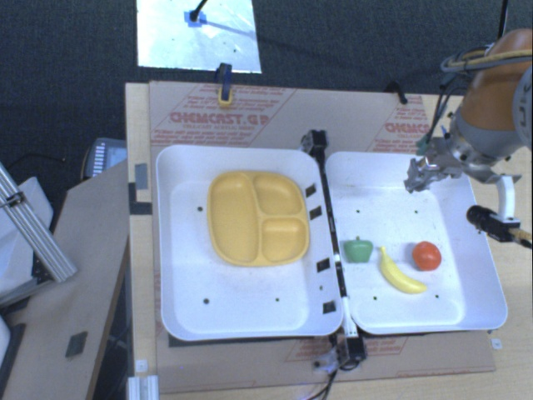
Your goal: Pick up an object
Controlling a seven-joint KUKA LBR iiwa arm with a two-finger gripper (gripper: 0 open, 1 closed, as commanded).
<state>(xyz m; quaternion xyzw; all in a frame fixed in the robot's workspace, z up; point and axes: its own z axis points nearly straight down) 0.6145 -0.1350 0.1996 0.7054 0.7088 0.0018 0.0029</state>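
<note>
Left bin (179, 307) holds a yellow divided plate (256, 217), lying flat near its middle; right bin (479, 307) holds a green pepper (358, 250), a banana (400, 273) and a tomato (426, 256) in a loose row toward the near side, banana between the other two. Gripper (419, 176) hangs over the right bin's far right area, well apart from all three items; nothing visible between its fingers.
</note>
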